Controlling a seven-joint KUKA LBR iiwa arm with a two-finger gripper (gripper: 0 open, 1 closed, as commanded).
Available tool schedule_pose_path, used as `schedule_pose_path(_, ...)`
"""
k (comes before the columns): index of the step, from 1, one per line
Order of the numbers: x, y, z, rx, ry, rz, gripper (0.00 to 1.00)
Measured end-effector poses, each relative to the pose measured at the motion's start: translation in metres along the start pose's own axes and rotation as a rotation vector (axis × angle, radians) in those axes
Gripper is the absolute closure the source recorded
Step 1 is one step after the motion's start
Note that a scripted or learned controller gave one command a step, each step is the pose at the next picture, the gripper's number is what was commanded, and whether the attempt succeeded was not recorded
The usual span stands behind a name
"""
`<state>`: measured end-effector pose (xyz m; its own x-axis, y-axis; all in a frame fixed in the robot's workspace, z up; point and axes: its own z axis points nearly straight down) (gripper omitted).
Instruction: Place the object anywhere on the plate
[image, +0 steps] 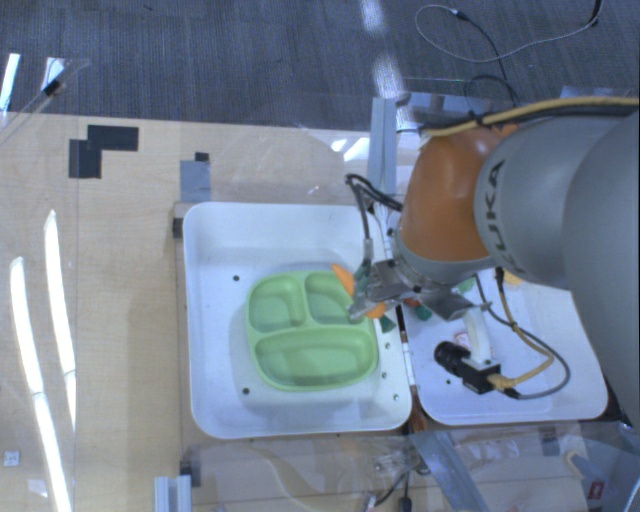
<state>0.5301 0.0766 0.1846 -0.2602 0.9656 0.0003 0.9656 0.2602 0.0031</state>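
A green divided plate (300, 358) lies in the left white bin (212, 330). My gripper (365, 296) hangs over the plate's upper right corner, above its small right compartment. A slim orange object (343, 275) runs slantwise between the fingers, its ends sticking out on both sides. The gripper is shut on it. Whether the orange object touches the plate cannot be told, as the gripper body hides its middle.
The right white bin (572, 392) holds a small dark green piece (421, 313) and a white object (478, 336) near its left wall. The arm's large grey and orange body covers much of that bin. A grey post (383, 140) stands behind the bins.
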Motion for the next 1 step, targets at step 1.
schedule_pose_path(1,-0.0004,0.0000,-0.0002,0.000,0.000,0.001,0.00)
